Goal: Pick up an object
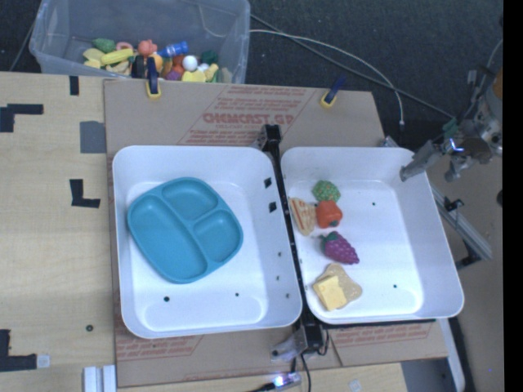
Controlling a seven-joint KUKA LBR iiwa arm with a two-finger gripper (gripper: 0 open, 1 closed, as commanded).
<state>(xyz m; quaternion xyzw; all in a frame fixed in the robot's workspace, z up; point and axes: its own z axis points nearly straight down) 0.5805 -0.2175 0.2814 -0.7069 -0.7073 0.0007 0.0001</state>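
Observation:
The right bin [409, 243] holds several toy foods in its left half. A green leafy piece [326, 191] lies next to a red tomato [329, 214] and a tan bread slice [302, 216]. Below them are purple grapes [341, 248] and a yellow cheese on toast [333, 289]. My gripper [435, 157] hangs over the bin's upper right corner, well away from the food and with nothing seen in it.
A blue divided plate [185, 228] lies in the left bin [139, 300]. A clear box of toys [139, 31] stands at the back left. Yellow clamps [153, 86] [330, 96] hold the cardboard. A white cable [343, 55] runs behind the bins.

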